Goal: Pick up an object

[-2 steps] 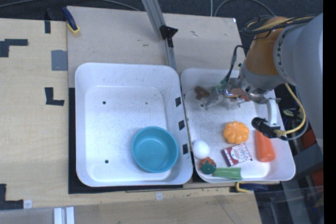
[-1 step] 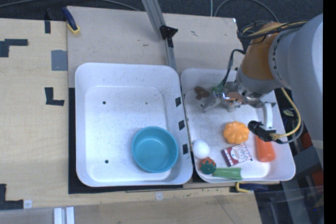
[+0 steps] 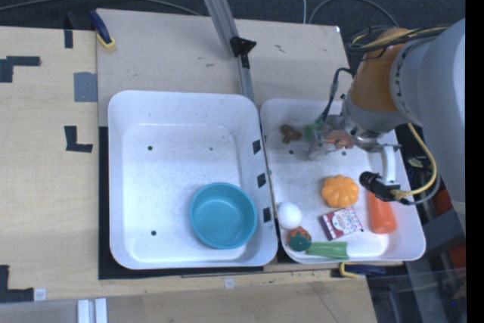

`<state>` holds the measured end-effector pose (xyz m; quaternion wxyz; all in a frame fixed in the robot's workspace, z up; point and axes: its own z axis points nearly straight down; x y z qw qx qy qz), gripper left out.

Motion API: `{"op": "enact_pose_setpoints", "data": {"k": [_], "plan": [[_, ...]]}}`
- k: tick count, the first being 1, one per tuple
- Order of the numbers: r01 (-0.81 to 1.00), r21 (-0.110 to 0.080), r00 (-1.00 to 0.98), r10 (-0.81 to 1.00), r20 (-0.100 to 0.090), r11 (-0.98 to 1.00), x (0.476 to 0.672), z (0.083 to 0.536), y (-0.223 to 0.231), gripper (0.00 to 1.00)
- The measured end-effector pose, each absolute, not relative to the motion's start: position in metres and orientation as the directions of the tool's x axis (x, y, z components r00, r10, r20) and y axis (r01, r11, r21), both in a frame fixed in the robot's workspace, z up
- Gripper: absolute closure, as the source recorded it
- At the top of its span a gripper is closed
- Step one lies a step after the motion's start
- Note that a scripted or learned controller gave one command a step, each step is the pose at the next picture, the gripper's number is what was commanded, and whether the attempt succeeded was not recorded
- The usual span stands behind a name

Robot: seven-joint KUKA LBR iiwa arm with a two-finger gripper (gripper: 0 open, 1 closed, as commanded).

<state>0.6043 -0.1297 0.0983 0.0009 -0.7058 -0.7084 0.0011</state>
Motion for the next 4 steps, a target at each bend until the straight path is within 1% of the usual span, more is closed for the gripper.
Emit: {"op": "enact_pose_setpoints", "data": {"k": [1,2,3,4], "plan": [[1.000,0.003,0.000,1.000,-0.001,0.000,0.601,0.143,-0.135,1.00],[1.000,0.003,-0.002,1.000,0.000,0.002,0.603,0.188,-0.127,1.00],[1.000,0.006,-0.002,1.000,-0.001,0.002,0.613,0.247,-0.125,1.00],[1.000,-0.002,-0.005,1.000,0.001,0.005,0.602,0.252,-0.078,1.00]]}}
